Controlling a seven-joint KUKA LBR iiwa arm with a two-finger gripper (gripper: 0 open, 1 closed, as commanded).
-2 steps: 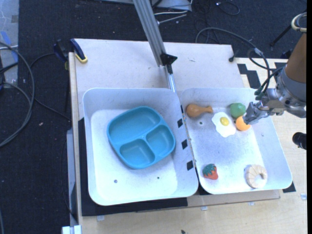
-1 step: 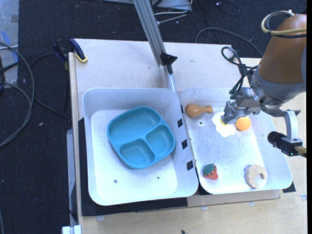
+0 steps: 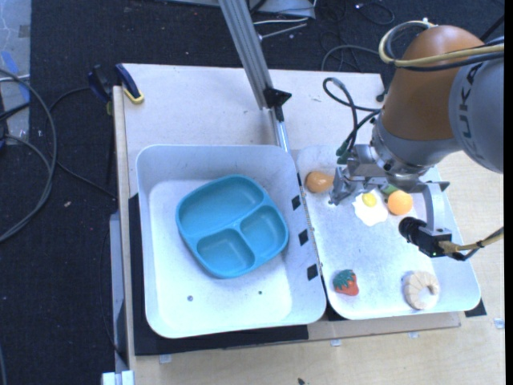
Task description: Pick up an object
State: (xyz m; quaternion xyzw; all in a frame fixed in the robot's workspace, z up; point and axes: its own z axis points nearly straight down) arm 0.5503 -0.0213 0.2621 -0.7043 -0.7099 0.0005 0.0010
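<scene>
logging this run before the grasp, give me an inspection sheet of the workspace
surface: pale bench bearing two shallow white bins, left bin and right bin, side by side
job's things: in the right bin, an orange-brown egg-like piece, a fried egg toy, an orange ball, a strawberry, a pale shrimp-like piece
clutter: blue divided plate in the left bin
grippers: gripper hangs over the right bin's far end, near the egg-like piece; nothing seen between its fingers
cables: black cable looping near the wrist; more cables on the floor
surroundings: dark floor, slanted metal pole
</scene>
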